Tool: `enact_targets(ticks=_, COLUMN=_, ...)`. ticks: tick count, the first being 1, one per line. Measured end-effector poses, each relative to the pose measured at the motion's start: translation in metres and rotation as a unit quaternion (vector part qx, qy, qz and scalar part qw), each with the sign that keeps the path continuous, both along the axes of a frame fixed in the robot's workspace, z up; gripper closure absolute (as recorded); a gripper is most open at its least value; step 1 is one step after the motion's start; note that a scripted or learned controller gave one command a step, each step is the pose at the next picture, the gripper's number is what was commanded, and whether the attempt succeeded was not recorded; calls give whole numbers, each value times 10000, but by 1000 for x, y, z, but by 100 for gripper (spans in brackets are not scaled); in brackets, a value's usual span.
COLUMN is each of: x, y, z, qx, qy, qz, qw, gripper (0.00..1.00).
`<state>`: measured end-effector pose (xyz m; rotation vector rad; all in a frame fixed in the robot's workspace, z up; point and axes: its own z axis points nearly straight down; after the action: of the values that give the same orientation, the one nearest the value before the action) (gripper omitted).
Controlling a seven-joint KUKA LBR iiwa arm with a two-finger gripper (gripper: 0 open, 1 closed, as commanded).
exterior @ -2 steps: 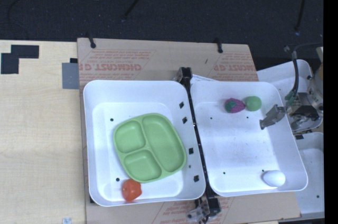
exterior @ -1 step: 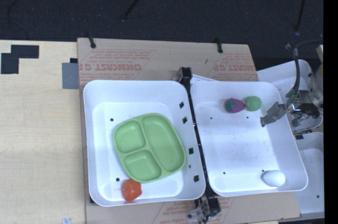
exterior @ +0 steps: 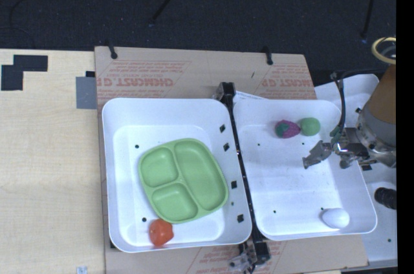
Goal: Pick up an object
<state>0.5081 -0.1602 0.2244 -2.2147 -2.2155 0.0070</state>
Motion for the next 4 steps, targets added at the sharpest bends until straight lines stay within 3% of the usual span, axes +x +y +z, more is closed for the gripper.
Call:
enact_targets(ticks=1, x=8, y=5, z=-52, qx=-1, qy=-5, qz=-4, qw=10000, gripper=0)
enact_targets(ticks=2, x=2, y=-2, z=-110, qx=-2, qy=-2, qz=-7, qw=10000, gripper=0)
enact_targets(ticks=3, x=3, y=-3, z=-97, qx=-5, qy=-20, qz=-27, qw=10000, gripper=100)
enact_targets(ticks=4, x=1, y=-5, z=-34, qx=-19, qy=-60, qz=3, qw=10000, gripper=100)
